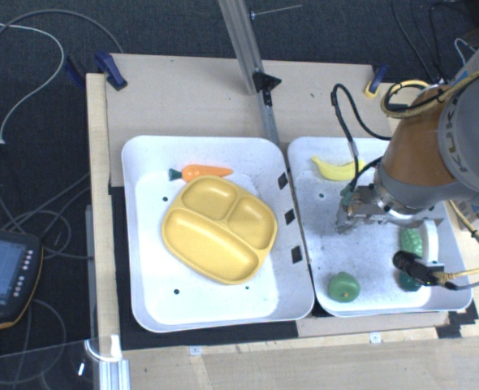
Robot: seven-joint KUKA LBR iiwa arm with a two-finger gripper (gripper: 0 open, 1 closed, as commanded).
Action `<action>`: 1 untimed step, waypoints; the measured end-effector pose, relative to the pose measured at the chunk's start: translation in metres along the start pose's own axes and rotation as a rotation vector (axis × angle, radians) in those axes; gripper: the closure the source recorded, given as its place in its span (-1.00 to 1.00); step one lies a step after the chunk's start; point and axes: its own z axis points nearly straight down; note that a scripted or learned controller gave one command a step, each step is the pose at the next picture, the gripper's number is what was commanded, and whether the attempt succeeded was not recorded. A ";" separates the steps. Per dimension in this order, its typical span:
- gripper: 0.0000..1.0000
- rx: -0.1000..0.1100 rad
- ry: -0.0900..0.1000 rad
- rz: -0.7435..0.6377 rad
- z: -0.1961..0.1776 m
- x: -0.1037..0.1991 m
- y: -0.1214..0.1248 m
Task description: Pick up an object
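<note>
Here the arm [422, 149], grey with an orange band, reaches in from the right of the frame over the right-hand bin [325, 254]. Its gripper [355, 210] hangs low over the middle of that bin, close above the white floor. Whether the fingers are spread or closed cannot be told from this slant, and nothing can be seen between them.

A yellow banana [334, 167] lies in the upper part of the right bin, just up and left of the gripper and apart from it. A green apple [343, 286] sits near the bin's lower edge, below the gripper. A green object [412, 240], partly hidden by the arm's fittings, lies towards the bin's right side.

In the left-hand bin [146, 299], a yellow divided plate [219, 229] takes up the centre, tilted in the frame. An orange carrot [203, 171] with a green top lies just above the plate, near the bin's upper edge. Both bins rest side by side on the bench [191, 96].
</note>
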 end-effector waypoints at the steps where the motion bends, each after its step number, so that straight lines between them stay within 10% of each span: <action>1: 1.00 -0.005 -0.003 0.000 -0.043 -0.002 -0.001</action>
